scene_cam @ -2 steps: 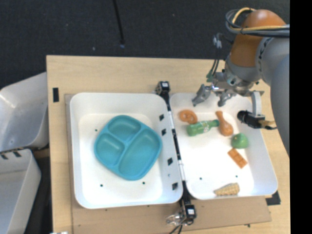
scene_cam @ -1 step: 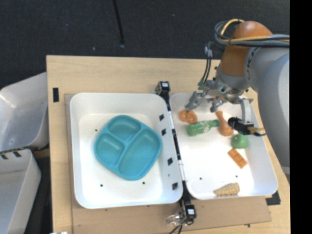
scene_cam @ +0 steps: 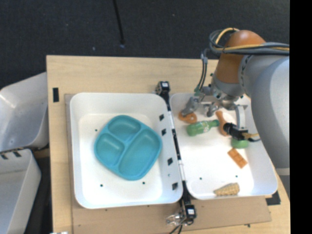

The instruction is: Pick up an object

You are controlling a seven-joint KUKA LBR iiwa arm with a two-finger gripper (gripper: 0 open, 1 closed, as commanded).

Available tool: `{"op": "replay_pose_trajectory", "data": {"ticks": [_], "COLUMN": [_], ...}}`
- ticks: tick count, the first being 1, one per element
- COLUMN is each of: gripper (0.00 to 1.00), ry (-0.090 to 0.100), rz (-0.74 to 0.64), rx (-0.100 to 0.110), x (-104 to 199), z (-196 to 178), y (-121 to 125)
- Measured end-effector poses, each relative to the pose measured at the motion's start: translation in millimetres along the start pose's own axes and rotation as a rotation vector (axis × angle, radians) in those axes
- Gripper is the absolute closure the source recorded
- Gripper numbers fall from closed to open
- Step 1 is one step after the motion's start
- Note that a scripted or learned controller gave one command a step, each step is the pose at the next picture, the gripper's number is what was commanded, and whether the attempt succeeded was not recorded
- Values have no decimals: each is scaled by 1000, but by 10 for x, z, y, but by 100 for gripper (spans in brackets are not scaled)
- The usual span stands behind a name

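camera view shows a green bottle (scene_cam: 202, 127) lying in the right bin (scene_cam: 214, 177), just below the end effector (scene_cam: 210, 105); whether that is open or closed, i cannot tell. nothing looks lifted yet, so the pick remains. left bin (scene_cam: 85, 189) holds a blue tray (scene_cam: 127, 146).

dark charcoal carpet-like floor (scene_cam: 97, 18) across the far side, thin black cable (scene_cam: 117, 18) trailing over it, pale light-wood benchtop (scene_cam: 122, 74) in the middle, glossy white plastic tubs (scene_cam: 19, 116) off the left edge, even soft lighting
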State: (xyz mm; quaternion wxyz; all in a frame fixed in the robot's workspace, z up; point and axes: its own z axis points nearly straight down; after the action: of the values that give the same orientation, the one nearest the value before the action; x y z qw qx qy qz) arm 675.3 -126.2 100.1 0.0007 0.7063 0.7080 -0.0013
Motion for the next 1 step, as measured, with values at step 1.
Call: {"op": "replay_pose_trajectory", "data": {"ticks": [1], "gripper": [100], "ry": [-2], "rz": [-1], "rx": [-4], "x": [-10], "z": [-136], "y": [11]}}
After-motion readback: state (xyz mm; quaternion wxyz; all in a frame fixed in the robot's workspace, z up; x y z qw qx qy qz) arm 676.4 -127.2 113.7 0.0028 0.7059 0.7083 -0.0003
